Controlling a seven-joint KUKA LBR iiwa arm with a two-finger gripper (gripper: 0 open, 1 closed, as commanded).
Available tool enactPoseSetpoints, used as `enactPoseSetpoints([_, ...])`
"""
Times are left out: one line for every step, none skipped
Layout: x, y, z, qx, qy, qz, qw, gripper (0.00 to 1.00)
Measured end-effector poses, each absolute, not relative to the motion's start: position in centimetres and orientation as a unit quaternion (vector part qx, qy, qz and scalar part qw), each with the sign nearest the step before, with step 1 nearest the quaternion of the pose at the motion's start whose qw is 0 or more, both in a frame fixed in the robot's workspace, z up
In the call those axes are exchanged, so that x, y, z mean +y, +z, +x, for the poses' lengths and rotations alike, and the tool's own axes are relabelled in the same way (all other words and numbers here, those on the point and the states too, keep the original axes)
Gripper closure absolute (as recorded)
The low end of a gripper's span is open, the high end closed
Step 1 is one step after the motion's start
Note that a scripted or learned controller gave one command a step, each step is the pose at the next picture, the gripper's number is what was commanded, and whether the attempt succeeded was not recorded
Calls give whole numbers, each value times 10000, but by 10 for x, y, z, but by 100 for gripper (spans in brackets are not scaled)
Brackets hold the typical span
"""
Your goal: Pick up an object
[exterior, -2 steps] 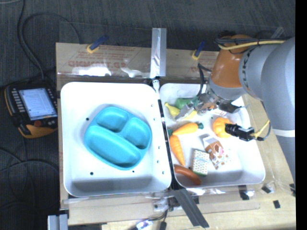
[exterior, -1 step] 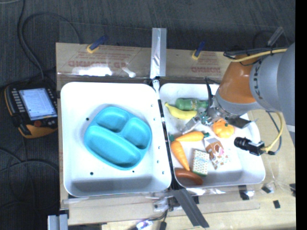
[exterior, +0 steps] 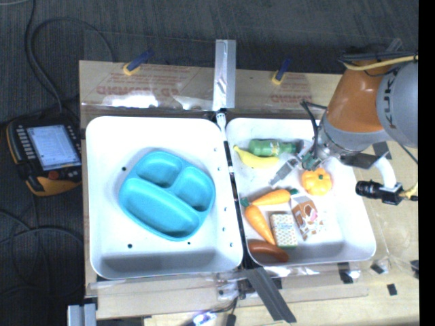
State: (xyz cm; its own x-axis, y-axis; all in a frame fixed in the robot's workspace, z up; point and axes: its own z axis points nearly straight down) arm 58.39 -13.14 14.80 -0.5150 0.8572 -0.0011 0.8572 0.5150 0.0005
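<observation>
Objects for picking lie crowded in the right bin (exterior: 360,240), eight by my count. One green bottle (exterior: 273,147) lies on its side near the bin's far wall, and one yellow banana (exterior: 253,157) rests just in front of it. One small orange pumpkin (exterior: 317,180) sits toward the right side. Two orange carrots lie near the middle: the upper carrot (exterior: 270,197) points left to right, and the lower carrot (exterior: 257,224) runs slantwise below it. Beside them are two small cartons, one patterned box (exterior: 283,228) and one box with a red and white print (exterior: 306,217), touching each other. One dark red sausage-like piece (exterior: 267,250) lies along the near wall.

One claw (exterior: 291,166) hangs low between the bottle and the pumpkin; whether it is parted or closed I cannot tell.

One blue divided tray (exterior: 167,193) sits in the left bin (exterior: 102,250). Both bins stand side by side on the tabletop (exterior: 102,80).
</observation>
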Motion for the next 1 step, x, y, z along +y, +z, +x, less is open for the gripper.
enactPoseSetpoints([-127, 90, 599, 8868, 10, 4622, 57, 0])
